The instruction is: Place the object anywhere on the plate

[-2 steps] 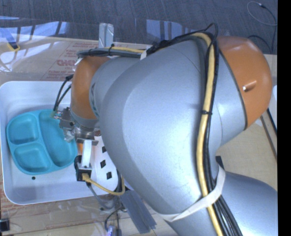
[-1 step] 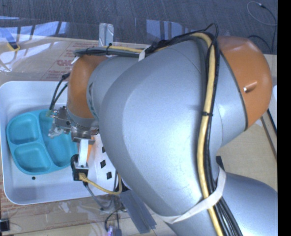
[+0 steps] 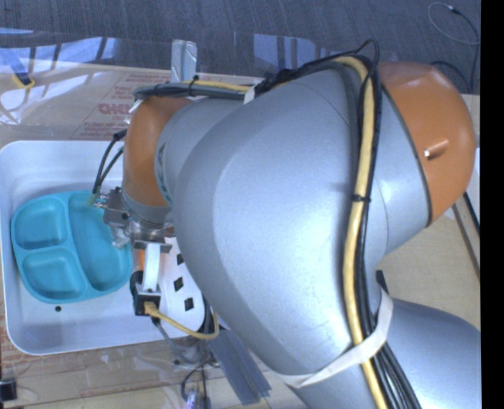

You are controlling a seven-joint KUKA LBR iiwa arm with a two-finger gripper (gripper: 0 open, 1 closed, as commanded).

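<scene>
You see one grey arm (image 3: 303,228) covering most of the bench, and whatever lies beneath it is hidden from you. One white bin (image 3: 31,156) shows at the left, its right side cut off by the arm. In it lies one teal plate (image 3: 56,245) with three compartments. The gripper (image 3: 123,225) sits at the plate's right edge; you cannot tell whether it is open or closed, nor where the object is. One dark speck (image 3: 58,308) lies near the plate.
</scene>
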